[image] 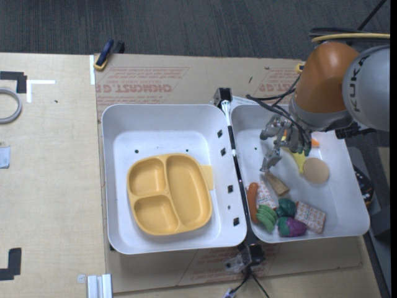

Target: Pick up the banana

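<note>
Hovering over the right bin (347,219), the gripper (278,146) half hides the banana (300,161).
Only a yellow sliver shows beside the egg (316,171); I cannot tell how the gripper's tips stand against the clutter.

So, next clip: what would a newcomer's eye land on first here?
Probably the yellow three-part plate in the left bin. Then the arm's orange band, with the gripper low over the right bin, beside a yellow banana and an egg.
</note>
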`<action>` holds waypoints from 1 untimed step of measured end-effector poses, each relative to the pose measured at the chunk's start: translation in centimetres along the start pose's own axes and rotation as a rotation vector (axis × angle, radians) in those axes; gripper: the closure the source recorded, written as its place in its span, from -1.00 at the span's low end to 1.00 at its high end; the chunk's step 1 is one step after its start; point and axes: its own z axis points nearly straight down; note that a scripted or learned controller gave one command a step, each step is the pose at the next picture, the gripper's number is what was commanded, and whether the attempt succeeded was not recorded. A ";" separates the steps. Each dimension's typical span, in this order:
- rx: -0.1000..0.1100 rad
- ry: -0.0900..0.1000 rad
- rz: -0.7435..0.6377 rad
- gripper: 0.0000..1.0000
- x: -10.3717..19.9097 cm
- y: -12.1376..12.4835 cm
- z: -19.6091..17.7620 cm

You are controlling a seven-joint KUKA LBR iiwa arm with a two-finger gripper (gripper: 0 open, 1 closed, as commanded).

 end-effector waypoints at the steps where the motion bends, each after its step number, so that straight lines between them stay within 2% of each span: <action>1: 0.000 -0.001 0.083 -1.00 -2.2 -2.4 -0.5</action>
